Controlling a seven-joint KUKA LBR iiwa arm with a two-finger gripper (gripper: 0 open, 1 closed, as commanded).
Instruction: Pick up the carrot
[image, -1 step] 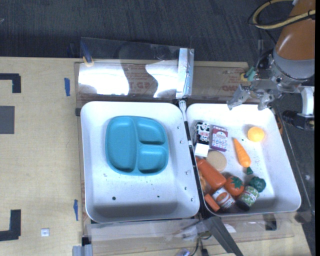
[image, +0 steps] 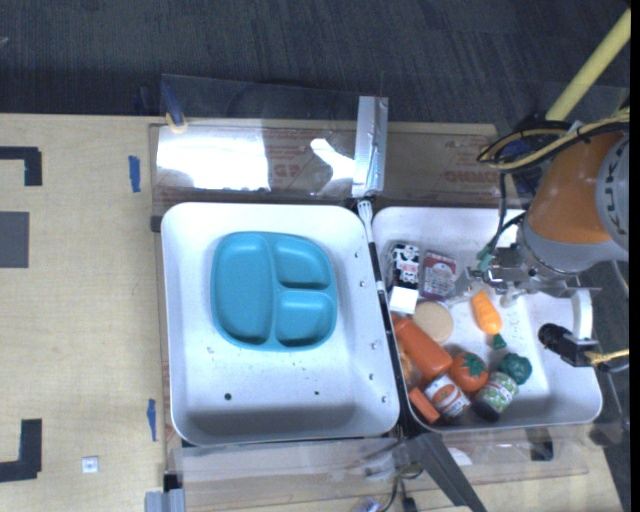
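Camera view: right bin (image: 560, 405).
Gripper (image: 492, 284): just above the carrot (image: 486, 312); finger spread cannot be told.
Carrot: long axis near-far, slightly tilted.

Tray (image: 272, 290) in left bin (image: 190, 330), carrot (image: 486, 312) in right bin (image: 575, 390)

Orange carrot (image: 486, 312), blue tray (image: 272, 289) (white bins (image: 200, 380))
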